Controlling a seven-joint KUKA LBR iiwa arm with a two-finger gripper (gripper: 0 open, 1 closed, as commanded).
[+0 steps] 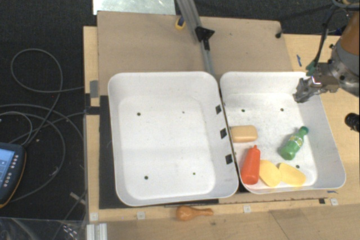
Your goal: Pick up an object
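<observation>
We see open floor across the far half of the right bin (270, 82). Its near half is crowded: a tan block (243, 133) by the divider, a red bottle (251, 165), two yellow pieces (281, 173) touching it, and a green bottle (293, 144) just right. A slanted pole (185, 0) crosses the far bench.
</observation>
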